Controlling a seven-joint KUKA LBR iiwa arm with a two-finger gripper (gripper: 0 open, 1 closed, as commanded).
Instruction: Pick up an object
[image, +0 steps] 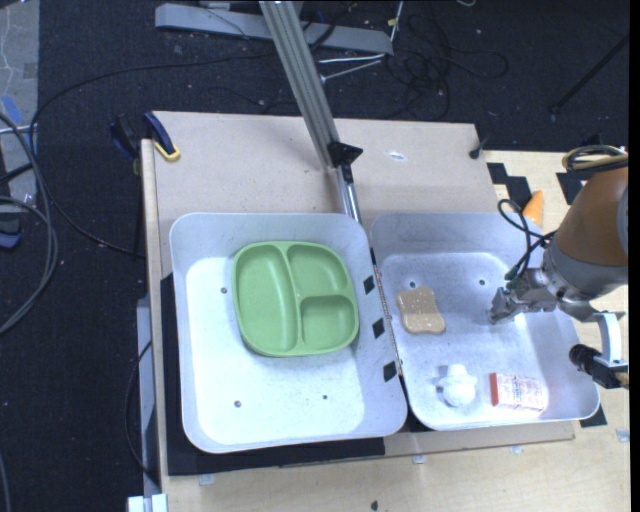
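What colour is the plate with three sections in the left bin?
The divided plate is light green, seen clearly in the camera view.

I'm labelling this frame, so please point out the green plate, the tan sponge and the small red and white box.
green plate (296, 298), camera view, on the divider ridge near its middle
tan sponge (421, 311), camera view, middle of its top face
red and white box (518, 391), camera view, middle of its label

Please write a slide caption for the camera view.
Pincer low in right bin near sponge; green plate in left bin.

The small packet (518, 391) in the right bin bears red print, too small to read.
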